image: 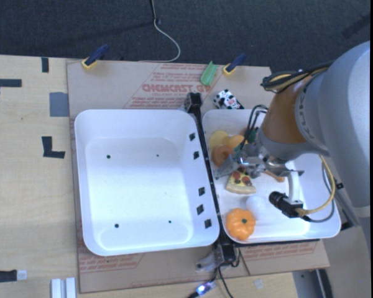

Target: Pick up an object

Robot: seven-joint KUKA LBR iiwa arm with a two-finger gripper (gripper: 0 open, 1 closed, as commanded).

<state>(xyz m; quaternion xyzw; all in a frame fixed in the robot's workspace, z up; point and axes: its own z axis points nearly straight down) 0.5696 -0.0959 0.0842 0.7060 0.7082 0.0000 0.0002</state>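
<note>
Gripper (248,164): low in right bin (323,228), over pizza slice (240,182); grip state cannot be told. Near: 1 orange pumpkin (240,223). Beyond: 1 yellow cup (222,144). Rim: 1 cow toy (225,99). Risk: crowded items, jaws may glance off flat slice. Room: left bin (137,179) open; divider close.

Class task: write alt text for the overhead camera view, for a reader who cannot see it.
A grey robot arm reaches from the right and lowers its hand into the right bin, above a toy pizza slice, with an orange pumpkin nearer the camera. The left bin sits alongside.
</note>
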